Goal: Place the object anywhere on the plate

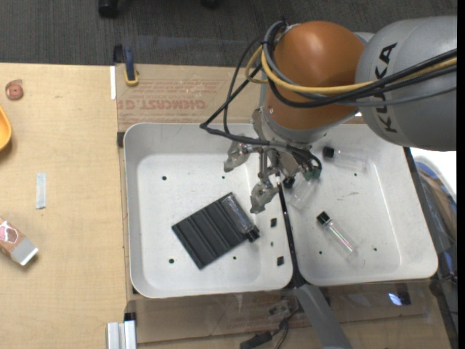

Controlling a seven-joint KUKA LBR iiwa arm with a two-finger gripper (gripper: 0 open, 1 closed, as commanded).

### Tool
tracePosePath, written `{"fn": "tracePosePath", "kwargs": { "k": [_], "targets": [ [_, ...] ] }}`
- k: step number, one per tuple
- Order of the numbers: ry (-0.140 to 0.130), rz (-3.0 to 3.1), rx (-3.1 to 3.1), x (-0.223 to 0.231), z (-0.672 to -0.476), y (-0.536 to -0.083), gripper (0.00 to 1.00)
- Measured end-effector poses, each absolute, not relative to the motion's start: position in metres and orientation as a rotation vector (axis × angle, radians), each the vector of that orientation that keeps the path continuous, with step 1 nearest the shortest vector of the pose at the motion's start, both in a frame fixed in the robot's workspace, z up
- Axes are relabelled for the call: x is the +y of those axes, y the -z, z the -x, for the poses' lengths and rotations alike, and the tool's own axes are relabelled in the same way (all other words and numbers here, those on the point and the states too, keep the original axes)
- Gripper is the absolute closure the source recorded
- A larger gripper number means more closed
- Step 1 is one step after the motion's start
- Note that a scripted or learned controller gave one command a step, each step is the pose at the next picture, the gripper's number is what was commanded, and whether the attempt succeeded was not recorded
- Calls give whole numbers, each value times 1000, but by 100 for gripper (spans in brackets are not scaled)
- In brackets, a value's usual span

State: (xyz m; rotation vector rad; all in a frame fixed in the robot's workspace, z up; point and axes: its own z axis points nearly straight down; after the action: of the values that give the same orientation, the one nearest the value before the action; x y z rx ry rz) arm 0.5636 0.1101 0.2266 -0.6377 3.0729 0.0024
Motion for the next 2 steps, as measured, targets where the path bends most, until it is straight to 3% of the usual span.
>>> {"fn": "tracePosePath", "kwargs": {
  "k": [1, 2],
  "targets": [
    [-5, 629, 3071, 110, -565, -236, 100],
    [-2, 777, 3042, 106, -543, -234, 100]
  ]
}}
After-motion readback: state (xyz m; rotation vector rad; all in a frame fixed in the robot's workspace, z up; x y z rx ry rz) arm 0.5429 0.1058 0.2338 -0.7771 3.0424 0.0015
